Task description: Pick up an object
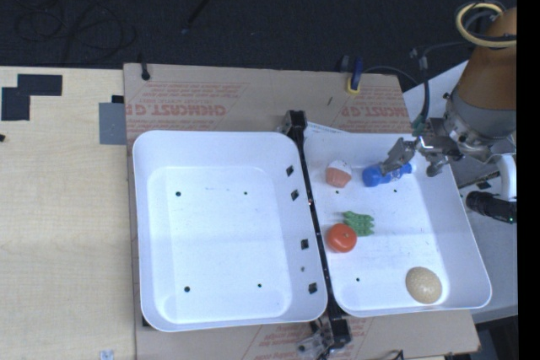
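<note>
End effector (395,164) low over right bin (456,223), finger spread indeterminate, touching or just beside blue object (376,175), orange-white object (338,174) near, green toy (359,222), red ball (342,238), beige ball (423,284) apart.

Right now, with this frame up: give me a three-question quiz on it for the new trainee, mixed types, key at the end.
1. True or false: the tomato lies in the left bin.
2. Which thing lies closest to the tool?
A. the beige ball
B. the blue toy
C. the green toy
3. Fill in: the pink and white thing lies near the right bin's ____ wall.

Key
1. False; it lies in the right bin.
2. B
3. left (the divider side)
</note>
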You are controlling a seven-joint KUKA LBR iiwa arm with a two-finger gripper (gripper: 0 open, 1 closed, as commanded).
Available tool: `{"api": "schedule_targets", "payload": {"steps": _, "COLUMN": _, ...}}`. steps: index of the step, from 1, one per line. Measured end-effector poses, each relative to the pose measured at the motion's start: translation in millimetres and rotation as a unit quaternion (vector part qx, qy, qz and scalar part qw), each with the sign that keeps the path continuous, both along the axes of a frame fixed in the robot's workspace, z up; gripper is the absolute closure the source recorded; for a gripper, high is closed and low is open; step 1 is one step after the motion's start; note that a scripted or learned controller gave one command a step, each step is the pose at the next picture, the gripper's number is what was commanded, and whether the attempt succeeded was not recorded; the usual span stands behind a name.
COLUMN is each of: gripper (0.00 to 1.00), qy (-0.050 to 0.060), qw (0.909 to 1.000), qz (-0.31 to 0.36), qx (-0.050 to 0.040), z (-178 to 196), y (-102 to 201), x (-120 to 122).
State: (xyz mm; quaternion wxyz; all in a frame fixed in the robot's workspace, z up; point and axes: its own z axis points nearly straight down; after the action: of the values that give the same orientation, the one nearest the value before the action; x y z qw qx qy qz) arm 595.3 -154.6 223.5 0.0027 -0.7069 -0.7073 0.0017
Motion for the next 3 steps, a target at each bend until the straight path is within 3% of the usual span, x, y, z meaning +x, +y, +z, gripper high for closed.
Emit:
{"api": "schedule_targets", "payload": {"steps": 1, "gripper": 0.0, "qy": 0.006, "qw": 1.0, "qz": 0.002, "qx": 0.0028, "z": -89, "y": 76, "x": -37}}
{"api": "schedule_targets", "payload": {"steps": 2, "gripper": 1.0, "qy": 0.003, "qw": 1.0, "qz": -0.002, "qx": 0.0005, "z": -76, "y": 70, "x": -34}}
{"api": "schedule_targets", "payload": {"steps": 3, "gripper": 1.0, "qy": 0.006, "qw": 1.0, "qz": -0.005, "qx": 0.0009, "z": -69, "y": 68, "x": -35}}
